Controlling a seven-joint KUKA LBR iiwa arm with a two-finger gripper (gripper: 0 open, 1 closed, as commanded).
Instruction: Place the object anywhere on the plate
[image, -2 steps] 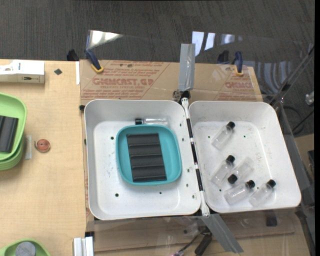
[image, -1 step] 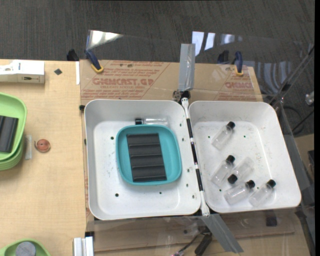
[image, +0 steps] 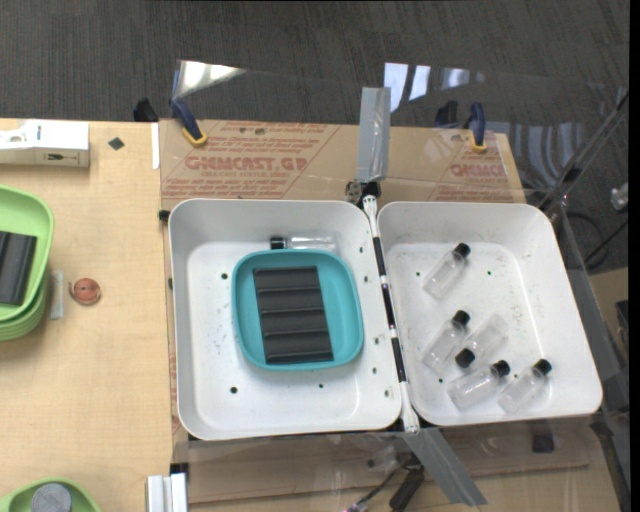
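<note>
Since the surface (image: 100, 400) carries two white bins edge to edge at mid frame, the layout reads as a source and a destination.

The left bin (image: 200, 400) holds the teal plate (image: 345, 300), which lies flat and central, probably so that a drop anywhere over it lands. A dark ribbed insert (image: 292, 315) covers most of the plate's middle, leaving the teal rim bare.

The right bin (image: 560, 300) holds five clear vials with black caps (image: 452, 335), all on their sides. They are scattered from the bin's upper centre to its lower right, and some lie close together.

A sixth vial (image: 300, 242) lies in the left bin just above the plate's upper edge, off the plate. No vial rests on the plate, so the task is judged not yet done.

Gripper state cannot be told from this view, nor can its position relative to any vial.
</note>
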